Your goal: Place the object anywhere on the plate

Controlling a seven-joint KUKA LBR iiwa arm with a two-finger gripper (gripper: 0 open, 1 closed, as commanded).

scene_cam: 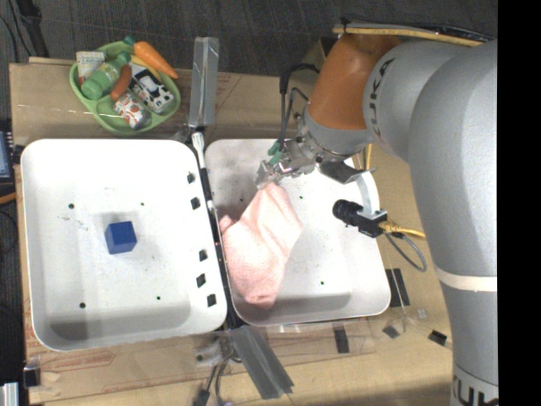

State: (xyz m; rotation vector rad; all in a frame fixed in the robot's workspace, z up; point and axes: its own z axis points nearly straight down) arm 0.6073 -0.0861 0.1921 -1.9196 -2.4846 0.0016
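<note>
The pink cloth [260, 248] lies in the right bin [359, 299], draped from near that bin's far edge down along its left wall toward the near edge. Its upper end rises to the gripper [281, 166], which appears pinched on the cloth's top corner and lifting it slightly; most of the cloth rests on the bin floor. No plate can be identified, so placement is judged not yet done, with the carry and release outstanding. A blue cube [121, 237] sits in the left bin [51, 328]. A green bowl [106, 118] of toy food stands at the bench's far left corner. The arm's lower edge bears partial lettering, seemingly "KUK".
</note>
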